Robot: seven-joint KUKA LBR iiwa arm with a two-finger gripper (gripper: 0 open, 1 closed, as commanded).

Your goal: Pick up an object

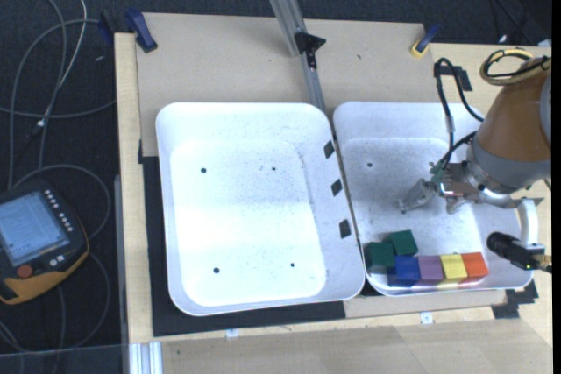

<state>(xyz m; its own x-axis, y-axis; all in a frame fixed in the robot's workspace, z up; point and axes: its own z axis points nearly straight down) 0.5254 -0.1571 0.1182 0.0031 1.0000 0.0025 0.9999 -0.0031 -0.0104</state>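
Gripper [427, 195]: over right bin [386, 131], jaws spread, nothing between them.
Blocks [427, 261]: row along right bin's near wall, short of gripper.
Progress: pick not yet made; descent, closing, lift remain.

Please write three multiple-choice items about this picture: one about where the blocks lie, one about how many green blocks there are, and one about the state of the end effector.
1. Where do the coloured blocks lie?
A. In the left bin
B. Along the near edge of the right bin
C. On the bare bench

2. How many green blocks are there?
A. Two
B. None
C. Four

3. What is the end effector doing?
A. Holding the orange block
B. Resting in the left bin
C. Above the right bin, holding nothing

Answers:
1 B: the blocks sit in a group at the near wall of the right bin.
2 A: two green blocks lie beside the blue one.
3 C: the end effector is apart from the blocks, with no block between its fingers.
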